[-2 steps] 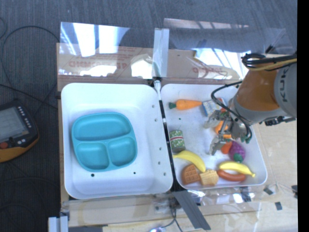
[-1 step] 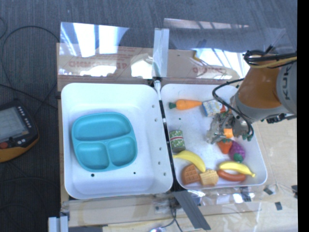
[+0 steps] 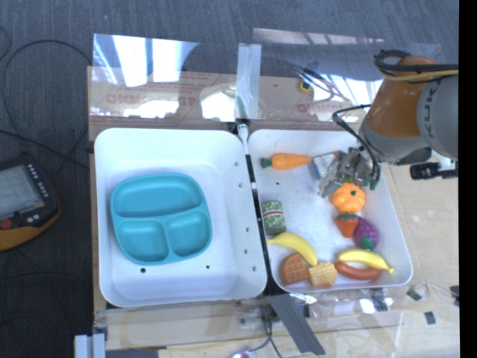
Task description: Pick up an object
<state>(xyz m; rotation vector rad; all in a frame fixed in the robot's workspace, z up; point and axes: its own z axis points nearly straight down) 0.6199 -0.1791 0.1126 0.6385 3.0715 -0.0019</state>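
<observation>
Claw (image 3: 344, 171): I see it low in the right bin (image 3: 387, 207), at the end of the arm (image 3: 406, 118) — I cannot tell how it is set.
Small pumpkin (image 3: 349, 198): just under the claw, seemingly touching it; I see nothing lifted.
Silver packet (image 3: 323, 163): just left of the claw.
Carrot (image 3: 287, 161): further left, lying flat, green top pointing away from the claw.
Strawberry (image 3: 347, 224) and purple fruit (image 3: 366, 233): below the pumpkin, side by side.
Can (image 3: 272, 217): down-left of the claw, against the bin's left wall.
Bananas: one (image 3: 294, 245) down-left, one (image 3: 364, 259) below, resting over a sausage (image 3: 356, 272).
Waffle (image 3: 294, 268) and bread chunk (image 3: 323, 275): well below — touching each other.
Blue tray (image 3: 160, 216): far left, in the left bin (image 3: 134, 144).
</observation>
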